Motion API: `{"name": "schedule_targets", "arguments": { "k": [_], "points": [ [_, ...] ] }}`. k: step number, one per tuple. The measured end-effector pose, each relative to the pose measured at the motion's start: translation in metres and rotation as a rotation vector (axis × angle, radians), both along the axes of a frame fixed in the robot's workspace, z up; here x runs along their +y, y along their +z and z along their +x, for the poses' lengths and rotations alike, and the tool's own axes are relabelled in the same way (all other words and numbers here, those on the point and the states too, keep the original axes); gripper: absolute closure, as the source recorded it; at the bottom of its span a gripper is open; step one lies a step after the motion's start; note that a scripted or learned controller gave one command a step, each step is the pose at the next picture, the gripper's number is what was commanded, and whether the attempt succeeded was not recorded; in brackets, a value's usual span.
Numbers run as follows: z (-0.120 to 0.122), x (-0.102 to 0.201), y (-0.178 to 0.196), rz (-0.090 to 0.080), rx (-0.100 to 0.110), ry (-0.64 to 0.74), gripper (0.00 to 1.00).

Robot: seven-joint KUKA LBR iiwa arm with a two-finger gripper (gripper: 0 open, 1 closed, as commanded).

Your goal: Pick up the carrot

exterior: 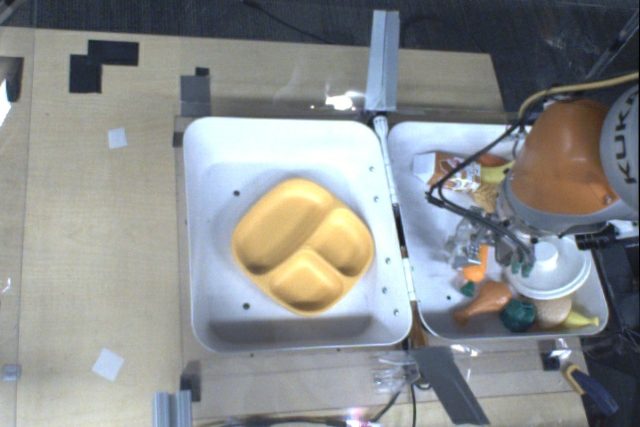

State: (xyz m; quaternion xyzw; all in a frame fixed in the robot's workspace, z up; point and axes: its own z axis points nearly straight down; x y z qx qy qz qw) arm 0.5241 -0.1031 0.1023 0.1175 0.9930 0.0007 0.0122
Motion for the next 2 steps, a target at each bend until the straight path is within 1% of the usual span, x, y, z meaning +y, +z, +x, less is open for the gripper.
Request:
{"name": "schedule_targets", "arguments": {
  "k": [1, 2],
  "points": [
    [0.0287, 0.0485, 0.0852, -0.005, 0.011, 0.404, 1.00],
    [0.0283, 0.0481, 0.0843, -0.005, 0.013, 0.403, 0.00]
  ]
}}
